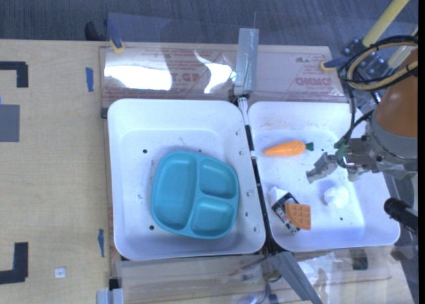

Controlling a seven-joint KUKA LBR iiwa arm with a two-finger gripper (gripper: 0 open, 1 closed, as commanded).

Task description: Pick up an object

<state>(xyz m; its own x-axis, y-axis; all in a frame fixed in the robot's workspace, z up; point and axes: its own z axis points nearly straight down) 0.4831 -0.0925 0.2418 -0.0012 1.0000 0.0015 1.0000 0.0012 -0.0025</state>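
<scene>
- Bench: pale wood top (46,183) under two white bins set side by side; grey carpet beyond; clear sheeting and cardboard along the far edge.
- Nearest in the right bin (372,226): a waffle piece (299,216) touching a small black-and-white item (284,204); both loose on the floor.
- Left bin (126,130): one blue divided plate (194,194), lying flat; not my concern.
- Mid right bin: a white lump (335,196) just beside the gripper (321,168); I read the fingers as apart, nothing between them.
- Farther: toy carrot (287,149) on its side, near the fingertips, apart from them.
- Progress, my judgement: nothing lifted yet; arm over the bin, candidate not certain; closing and lifting are left.
</scene>
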